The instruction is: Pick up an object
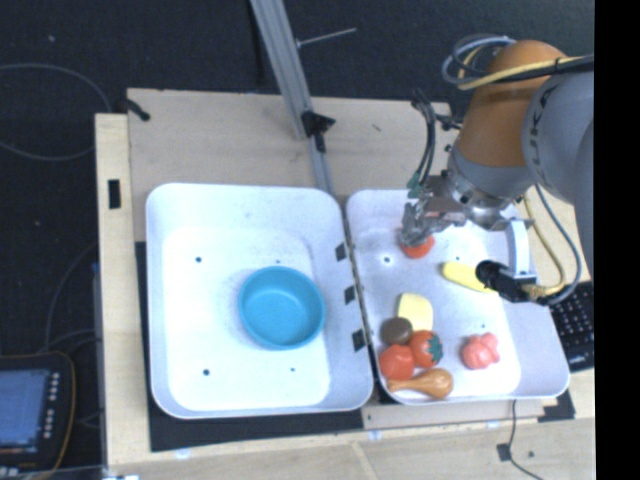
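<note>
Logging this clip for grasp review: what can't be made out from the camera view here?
- Gripper: whether it is open or shut, or grips the small red-orange object; the wrist covers it.
- Red-orange object: its identity; partly hidden, small.
- Yellow object: its right end, behind a black cable part.
- Brown item: too small to name.

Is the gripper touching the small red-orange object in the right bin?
Touching: in the camera view the gripper sits directly on the red-orange object, with no gap between them.
</note>
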You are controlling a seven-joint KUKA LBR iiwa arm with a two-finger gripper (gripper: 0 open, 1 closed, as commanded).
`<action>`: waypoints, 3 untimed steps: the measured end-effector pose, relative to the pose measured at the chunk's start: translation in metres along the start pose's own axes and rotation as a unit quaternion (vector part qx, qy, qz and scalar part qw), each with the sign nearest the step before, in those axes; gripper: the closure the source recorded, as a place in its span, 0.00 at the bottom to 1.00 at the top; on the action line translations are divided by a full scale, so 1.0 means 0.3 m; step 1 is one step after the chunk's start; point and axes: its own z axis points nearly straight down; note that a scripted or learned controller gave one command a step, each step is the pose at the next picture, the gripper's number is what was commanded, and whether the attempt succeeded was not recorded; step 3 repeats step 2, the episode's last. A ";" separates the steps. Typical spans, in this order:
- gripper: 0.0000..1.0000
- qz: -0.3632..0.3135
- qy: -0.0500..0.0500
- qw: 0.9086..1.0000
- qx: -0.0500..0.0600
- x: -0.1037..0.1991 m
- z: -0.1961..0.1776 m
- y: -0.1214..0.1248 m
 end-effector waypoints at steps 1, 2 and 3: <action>1.00 -0.001 0.000 1.000 -0.005 0.212 -0.010 0.027; 1.00 -0.001 0.000 1.000 -0.002 0.386 0.007 0.069; 1.00 -0.001 0.000 1.000 -0.002 0.386 0.007 0.069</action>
